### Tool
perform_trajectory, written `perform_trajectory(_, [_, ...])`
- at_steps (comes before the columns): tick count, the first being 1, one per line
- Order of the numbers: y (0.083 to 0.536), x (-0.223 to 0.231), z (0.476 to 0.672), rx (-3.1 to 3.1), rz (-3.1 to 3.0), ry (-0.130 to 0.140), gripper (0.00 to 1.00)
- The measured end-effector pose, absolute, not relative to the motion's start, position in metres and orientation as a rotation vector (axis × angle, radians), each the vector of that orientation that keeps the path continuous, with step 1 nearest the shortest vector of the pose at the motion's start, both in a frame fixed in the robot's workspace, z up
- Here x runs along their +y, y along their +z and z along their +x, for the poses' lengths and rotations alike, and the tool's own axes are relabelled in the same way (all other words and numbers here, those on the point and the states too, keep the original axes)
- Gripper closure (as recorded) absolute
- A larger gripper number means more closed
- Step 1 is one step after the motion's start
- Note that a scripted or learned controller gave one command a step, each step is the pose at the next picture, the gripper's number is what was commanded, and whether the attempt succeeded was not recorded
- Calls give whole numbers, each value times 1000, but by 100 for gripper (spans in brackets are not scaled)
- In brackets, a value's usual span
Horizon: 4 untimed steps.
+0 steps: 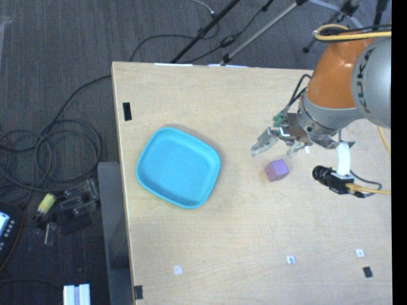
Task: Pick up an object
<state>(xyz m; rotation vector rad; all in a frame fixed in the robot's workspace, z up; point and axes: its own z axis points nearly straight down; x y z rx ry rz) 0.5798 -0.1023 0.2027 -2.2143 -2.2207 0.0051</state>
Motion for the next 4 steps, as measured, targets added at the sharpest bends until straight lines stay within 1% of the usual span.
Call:
perform_trajectory(1, [106,-138,604,-2196,-2272,-16,0])
perform_trajectory(2, [102,-133,595,-2187,-2311,-35,0])
perform_trajectory(3, [81,-152,593,-2203,-2238,7,0])
perform_trajectory(4, [86,-150,592,-2198,-2231,9,100])
